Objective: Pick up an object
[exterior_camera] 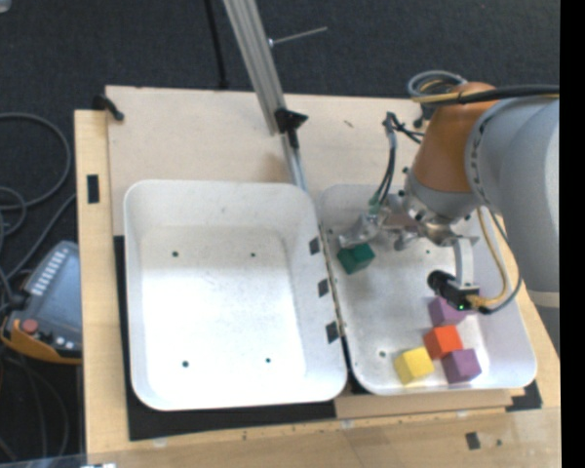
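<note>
The gripper [356, 237] hangs over the right bin's [512, 383] left wall; I cannot tell its state. A green block [355, 257] sits just below it, tilted. Yellow [414, 364], orange [444, 340] and purple [460, 364] blocks cluster near the front-right corner, leaving mid-bin floor open.

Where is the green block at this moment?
In the camera view, the green block lies in the right bin, near its upper-left wall beside the left bin, just under the tool, far from the other blocks.

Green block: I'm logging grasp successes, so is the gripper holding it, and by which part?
Cannot be told. The gripper sits right above the green block in the right bin, touching or nearly so, but no grip shows.
</note>
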Available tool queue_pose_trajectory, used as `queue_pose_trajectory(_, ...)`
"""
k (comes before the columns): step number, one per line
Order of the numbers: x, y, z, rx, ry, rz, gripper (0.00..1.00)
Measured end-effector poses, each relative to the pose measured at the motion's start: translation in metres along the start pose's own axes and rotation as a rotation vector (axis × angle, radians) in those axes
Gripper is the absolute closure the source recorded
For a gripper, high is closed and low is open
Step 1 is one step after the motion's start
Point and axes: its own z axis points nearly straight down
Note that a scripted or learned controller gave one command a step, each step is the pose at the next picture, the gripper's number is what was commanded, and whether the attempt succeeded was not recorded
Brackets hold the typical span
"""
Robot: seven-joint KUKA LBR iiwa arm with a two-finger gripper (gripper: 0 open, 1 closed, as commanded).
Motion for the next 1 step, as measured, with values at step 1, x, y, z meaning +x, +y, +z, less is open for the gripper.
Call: queue_pose_trajectory(1, 0.0177, -0.0217, -0.0120, 0.016, 0.003, -0.004, 0.00)
